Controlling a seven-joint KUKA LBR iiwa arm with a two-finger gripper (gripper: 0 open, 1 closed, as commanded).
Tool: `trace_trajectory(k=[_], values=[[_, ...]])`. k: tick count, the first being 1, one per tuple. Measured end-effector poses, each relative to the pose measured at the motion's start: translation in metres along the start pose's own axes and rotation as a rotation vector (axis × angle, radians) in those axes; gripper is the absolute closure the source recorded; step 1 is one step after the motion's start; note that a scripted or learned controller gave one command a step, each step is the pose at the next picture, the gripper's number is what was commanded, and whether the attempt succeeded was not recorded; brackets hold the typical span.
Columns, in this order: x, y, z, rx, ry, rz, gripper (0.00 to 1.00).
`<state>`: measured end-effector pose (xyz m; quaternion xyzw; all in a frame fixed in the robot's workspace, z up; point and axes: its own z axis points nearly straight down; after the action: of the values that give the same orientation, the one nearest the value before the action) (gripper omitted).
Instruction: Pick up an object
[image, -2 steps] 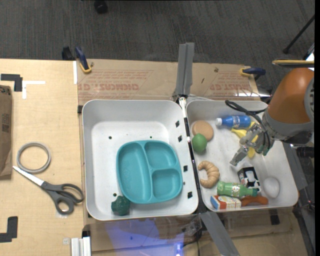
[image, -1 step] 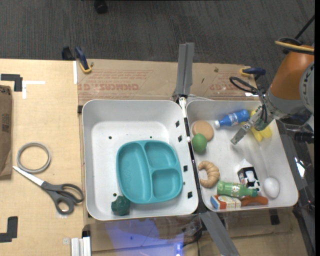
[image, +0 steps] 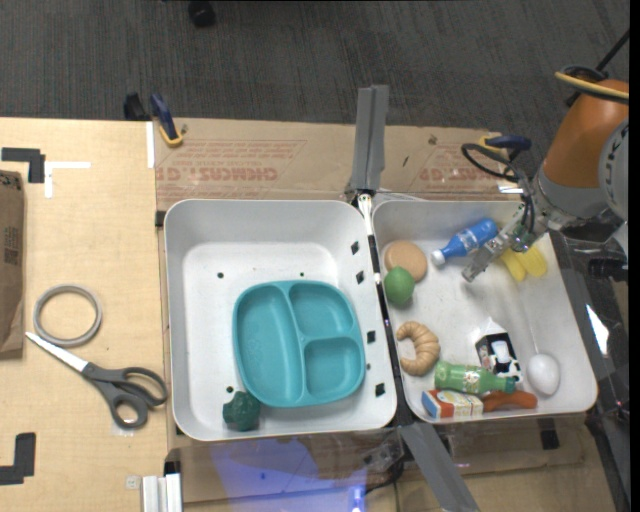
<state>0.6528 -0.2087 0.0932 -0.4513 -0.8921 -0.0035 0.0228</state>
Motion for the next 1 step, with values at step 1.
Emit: trace_trajectory(k=[1], values=[[-0.0004, -0.0001, 0.0004, -0.001, -0.002, 0.001, 0.0]])
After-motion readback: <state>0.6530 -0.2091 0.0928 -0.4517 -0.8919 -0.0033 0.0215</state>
